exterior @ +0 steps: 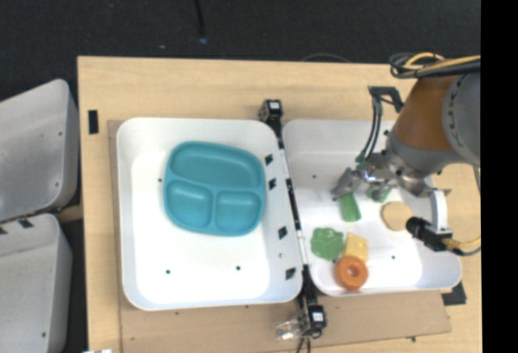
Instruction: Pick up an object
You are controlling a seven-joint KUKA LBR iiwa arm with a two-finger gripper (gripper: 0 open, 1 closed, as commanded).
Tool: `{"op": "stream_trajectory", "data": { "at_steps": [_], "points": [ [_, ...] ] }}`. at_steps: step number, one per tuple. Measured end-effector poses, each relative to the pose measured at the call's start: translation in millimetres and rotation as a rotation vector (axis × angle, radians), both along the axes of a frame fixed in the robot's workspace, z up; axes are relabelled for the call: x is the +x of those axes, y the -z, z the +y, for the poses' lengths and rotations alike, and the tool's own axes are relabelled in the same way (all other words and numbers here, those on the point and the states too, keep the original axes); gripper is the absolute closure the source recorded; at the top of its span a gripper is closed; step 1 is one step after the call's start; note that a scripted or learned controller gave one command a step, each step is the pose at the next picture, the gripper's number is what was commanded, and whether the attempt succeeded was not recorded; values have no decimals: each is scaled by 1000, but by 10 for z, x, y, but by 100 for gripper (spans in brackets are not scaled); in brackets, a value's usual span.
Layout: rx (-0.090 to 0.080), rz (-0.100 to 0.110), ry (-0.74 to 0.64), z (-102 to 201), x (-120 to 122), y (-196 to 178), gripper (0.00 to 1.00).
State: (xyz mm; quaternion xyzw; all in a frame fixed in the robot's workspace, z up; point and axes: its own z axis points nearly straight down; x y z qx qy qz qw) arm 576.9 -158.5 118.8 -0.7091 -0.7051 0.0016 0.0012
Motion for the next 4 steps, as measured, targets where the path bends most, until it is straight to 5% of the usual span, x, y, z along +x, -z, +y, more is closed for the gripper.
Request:
{"op": "stream_trajectory", "data": {
  "at_steps": [1,2,3,4],
  "points": [
    [-1,-8,6,-14,21,-147,100],
    [-2,-11,-5,-34,55,-791,100],
    [0,-7,-7,-47,62,-902,100],
    [1,-5,-11,436,151,-854,100]
  ]
}}
